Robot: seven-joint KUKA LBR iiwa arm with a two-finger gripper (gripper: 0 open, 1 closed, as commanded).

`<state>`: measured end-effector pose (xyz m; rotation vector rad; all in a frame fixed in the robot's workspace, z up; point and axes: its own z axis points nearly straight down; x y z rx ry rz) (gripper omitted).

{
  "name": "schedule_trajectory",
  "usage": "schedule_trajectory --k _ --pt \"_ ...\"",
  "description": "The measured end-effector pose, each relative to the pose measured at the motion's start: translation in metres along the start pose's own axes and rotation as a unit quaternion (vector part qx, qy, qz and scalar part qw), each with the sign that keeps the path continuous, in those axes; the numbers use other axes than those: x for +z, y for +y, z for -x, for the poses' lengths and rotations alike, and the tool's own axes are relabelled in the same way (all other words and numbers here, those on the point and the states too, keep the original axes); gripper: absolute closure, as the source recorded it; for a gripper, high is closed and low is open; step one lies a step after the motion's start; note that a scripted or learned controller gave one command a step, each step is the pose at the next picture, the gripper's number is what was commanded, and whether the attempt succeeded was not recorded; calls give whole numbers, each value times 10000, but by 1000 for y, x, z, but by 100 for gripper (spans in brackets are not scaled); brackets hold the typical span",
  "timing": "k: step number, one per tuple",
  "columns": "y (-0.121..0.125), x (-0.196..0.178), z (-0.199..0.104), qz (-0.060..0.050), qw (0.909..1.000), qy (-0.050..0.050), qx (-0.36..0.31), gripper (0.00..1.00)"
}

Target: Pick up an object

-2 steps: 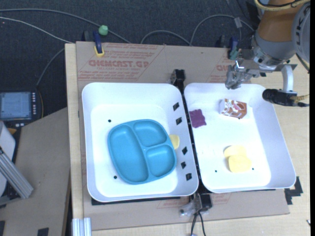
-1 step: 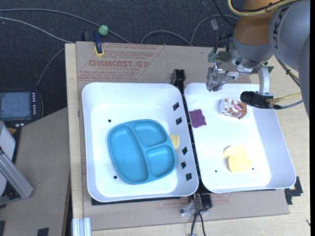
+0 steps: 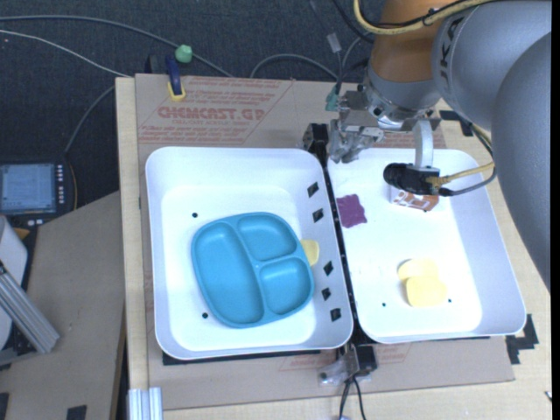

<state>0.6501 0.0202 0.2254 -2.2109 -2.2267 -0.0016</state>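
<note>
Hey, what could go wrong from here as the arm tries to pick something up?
The gripper hangs at the far edge of the right bin, right by the wall shared with the left bin; coming down there it might strike that wall.

The purple piece looks flat, so the fingers may slide over it.

The yellow object lies toward the near side, well away from the gripper, and needs a long move.

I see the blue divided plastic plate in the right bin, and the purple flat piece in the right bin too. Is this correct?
Not quite. The camera view shows the blue divided plastic plate in the left white bin; the purple flat piece is indeed in the right white bin.
</note>
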Motion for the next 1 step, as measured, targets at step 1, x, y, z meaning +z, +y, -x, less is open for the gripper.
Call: schedule_trajectory --k 1 --pt "0 9 -55 -5 10000 -6 5 100"
